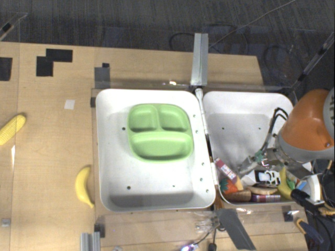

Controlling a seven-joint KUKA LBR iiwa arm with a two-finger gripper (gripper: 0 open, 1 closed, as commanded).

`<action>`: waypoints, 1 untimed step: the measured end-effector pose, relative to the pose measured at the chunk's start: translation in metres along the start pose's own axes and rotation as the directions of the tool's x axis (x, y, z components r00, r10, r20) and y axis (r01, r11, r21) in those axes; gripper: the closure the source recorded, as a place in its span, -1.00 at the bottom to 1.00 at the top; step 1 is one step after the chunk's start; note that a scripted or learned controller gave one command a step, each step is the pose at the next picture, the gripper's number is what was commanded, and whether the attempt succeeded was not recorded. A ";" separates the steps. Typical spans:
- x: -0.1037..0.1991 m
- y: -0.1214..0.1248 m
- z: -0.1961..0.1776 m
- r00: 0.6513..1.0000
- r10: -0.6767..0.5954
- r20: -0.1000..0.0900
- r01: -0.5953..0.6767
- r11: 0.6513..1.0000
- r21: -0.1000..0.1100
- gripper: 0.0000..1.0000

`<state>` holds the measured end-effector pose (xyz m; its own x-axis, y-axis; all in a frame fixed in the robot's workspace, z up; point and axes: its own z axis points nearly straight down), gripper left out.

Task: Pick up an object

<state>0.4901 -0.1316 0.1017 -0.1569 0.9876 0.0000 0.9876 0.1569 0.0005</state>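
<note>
Two white bins side by side on the wooden bench (47,161). Left bin (112,187) holds a green divided tray (158,131), sitting flat near its middle. Right bin (235,114) has a clutter of small objects (246,184) piled along its near edge: a pink-and-white packet (225,169), something brown and oblong (236,195), a black-and-white item (268,177), a yellow piece (285,184) at the right. Rest of the pile too jumbled to name.

Arm comes in from the right, orange band (309,127) over the right bin's right side. Jaws (259,160) are low, just above or maybe touching the pile; metal fingers (247,166) point left toward the packet. Cannot tell how far apart they are, or whether anything sits between them — view too cluttered there.

Outside the bins, on the bench: a banana (84,186) just left of the left bin, a toy corn cob (11,129) at the far left edge.
</note>
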 end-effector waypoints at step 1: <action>-0.054 -0.006 0.012 0.999 -0.049 0.003 0.049 0.999 -0.014 -1.00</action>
<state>0.4931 -0.1859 0.0898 -0.2055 0.9787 -0.0031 0.9785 0.2055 0.0145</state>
